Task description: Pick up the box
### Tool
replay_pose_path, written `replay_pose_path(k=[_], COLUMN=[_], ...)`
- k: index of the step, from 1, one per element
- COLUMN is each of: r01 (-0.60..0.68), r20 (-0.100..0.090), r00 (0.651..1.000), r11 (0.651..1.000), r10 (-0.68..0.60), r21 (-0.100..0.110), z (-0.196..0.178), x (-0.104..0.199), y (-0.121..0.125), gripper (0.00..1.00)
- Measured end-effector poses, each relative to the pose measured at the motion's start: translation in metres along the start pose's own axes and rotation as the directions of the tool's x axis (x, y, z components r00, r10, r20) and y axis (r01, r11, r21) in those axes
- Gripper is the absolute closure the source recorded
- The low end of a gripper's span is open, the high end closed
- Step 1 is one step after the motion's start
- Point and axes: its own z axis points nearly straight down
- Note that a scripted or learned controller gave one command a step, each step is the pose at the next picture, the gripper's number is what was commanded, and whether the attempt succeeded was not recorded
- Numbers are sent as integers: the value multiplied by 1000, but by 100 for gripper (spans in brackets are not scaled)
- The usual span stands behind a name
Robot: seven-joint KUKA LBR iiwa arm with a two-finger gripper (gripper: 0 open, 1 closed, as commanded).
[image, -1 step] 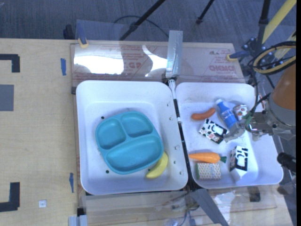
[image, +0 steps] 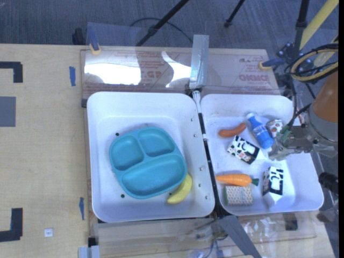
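Pale wooden bench (image: pixel 37 160) fills our view from above, carrying two shallow white bins side by side, with dark carpet and tripod legs (image: pixel 242 4) beyond its far edge.

We find several things hard to read. We see the grey arm with its orange band (image: pixel 328 104) cut off at the 3 o'clock edge. We see its gripper (image: pixel 282 147) as a blurred grey metal cluster over the right white bin (image: pixel 307 198), and we cannot tell whether its fingers are spread or closed, or whether they touch anything. A small red-and-white object (image: pixel 275 127) sits partly behind it, too small for us to identify.

We see the box as a white carton with bold black markings (image: pixel 275 183), lying just beside the gripper at its 6 o'clock, near the bin's front right corner. A second black-and-white patterned packet (image: pixel 243 149) lies at the gripper's 9 o'clock. A blue plastic bottle (image: pixel 259 130) lies at its 10 o'clock, an orange-red sausage shape (image: pixel 233 130) beyond that. An orange toy carrot (image: pixel 235 180) and a tan mesh-textured block (image: pixel 238 195) lie toward 8 o'clock.

We see, within the left white bin (image: pixel 102 112), a turquoise divided plastic plate (image: pixel 148 163) overlapping a yellow toy banana (image: pixel 183 191).
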Motion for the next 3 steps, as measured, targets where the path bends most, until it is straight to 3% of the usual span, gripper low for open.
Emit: replay_pose_path(k=[1,2,3], r01=[0,0,-53], r20=[0,1,3], r00=[1000,1000,999], r11=[1000,1000,999], r10=[0,0,53], r21=[0,1,-5], z=[0,-8,-145], x=[0,0,-17], y=[0,1,58], gripper=[0,100,100])
